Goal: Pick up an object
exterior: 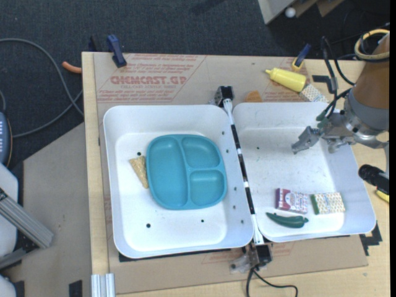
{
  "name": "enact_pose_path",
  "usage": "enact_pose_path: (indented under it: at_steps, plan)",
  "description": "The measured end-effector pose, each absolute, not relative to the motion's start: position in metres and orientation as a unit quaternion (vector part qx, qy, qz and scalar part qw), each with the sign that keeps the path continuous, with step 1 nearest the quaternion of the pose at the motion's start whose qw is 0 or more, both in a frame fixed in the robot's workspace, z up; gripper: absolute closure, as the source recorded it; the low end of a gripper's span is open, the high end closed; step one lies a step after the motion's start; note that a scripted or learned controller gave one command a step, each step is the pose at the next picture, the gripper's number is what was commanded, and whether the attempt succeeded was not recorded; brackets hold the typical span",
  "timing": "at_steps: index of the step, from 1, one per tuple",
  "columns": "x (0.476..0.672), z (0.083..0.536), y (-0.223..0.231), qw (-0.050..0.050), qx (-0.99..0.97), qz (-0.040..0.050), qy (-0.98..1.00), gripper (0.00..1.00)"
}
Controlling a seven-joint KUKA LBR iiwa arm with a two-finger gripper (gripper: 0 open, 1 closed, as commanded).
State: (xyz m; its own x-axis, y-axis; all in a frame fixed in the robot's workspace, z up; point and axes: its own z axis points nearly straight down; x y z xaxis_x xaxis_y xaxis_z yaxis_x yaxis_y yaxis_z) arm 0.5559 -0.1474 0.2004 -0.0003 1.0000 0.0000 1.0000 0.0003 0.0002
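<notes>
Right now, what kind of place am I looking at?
Probably a robotics lab test bench: two white bins clamped on a board, a robot arm reaching in, and cables trailing over dark carpet.

Even bright overhead light, soft shadows, mild glare on bins [124,228], slightly soft focus.

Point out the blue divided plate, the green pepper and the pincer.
blue divided plate [185,171], camera view, middle ridge.
green pepper [286,219], camera view, mid-body.
pincer [304,142], camera view, between its fingertips.
</notes>
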Motion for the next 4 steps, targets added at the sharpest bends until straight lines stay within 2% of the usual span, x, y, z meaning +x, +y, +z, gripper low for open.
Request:
enact_pose_path:
  at_steps: [1,2,3,4]
  plan:
    - [0.495,0.159,-0.100,-0.001,0.707,-0.0003,0.707,0.00]
    - [0.480,0.096,-0.102,0.002,0.707,0.0014,0.707,0.00]
    - [0.481,0.107,-0.103,0.005,0.708,0.0018,0.706,1.00]
    - [0.481,0.107,-0.103,0.004,0.708,0.0017,0.706,0.00]
